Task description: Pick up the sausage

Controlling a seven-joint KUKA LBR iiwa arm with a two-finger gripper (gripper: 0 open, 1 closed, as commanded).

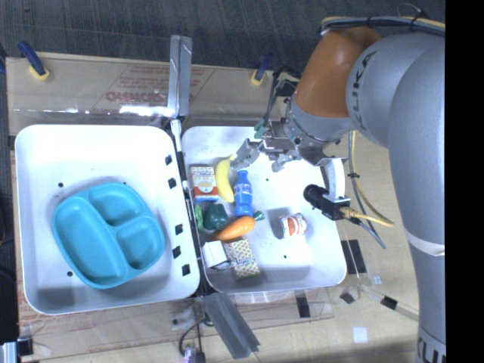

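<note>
Sausage [293, 224] well below gripper [261, 151]

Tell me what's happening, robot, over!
Gripper open, holding nothing, over right bin. Sausage not clearly made out among the clutter. Banana and blue bottle close beside gripper.

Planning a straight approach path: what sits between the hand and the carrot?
In the camera view, the blue bottle lies between the hand and the carrot. The banana sits just beside that line.
</note>
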